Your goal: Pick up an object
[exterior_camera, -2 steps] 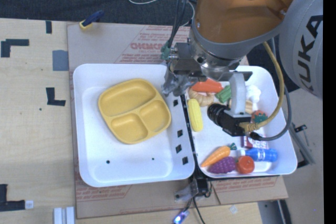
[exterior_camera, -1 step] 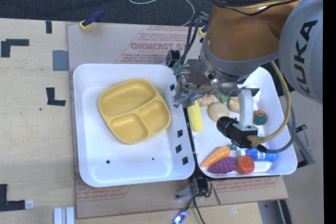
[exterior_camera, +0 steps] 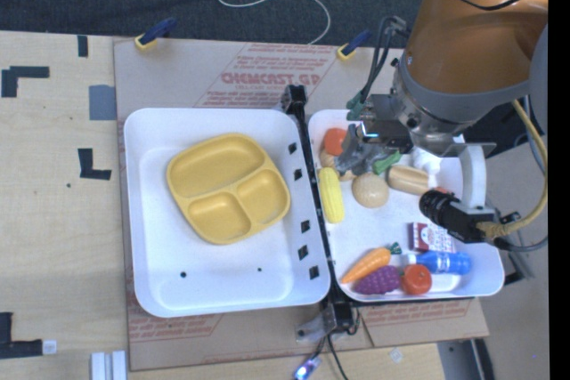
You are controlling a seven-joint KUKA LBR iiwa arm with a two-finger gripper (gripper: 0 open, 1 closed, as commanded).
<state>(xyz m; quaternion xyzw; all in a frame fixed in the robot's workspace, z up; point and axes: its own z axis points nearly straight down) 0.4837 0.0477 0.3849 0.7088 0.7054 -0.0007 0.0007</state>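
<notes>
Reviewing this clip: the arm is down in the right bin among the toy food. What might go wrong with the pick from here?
1. The claw sits in a tight cluster: the corn, the egg-shaped piece and the orange-red piece lie close together, so it may nudge or catch more than one item.
2. It works right beside the divider between the bins, so a finger could strike that wall.
3. The rounded egg-shaped piece may roll away if pushed.

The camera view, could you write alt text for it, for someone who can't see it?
A grey and orange robot arm's gripper hangs low over the right white bin, above toy food including a corn cob, carrot and purple grapes. The left white bin holds a yellow divided plate.
</notes>
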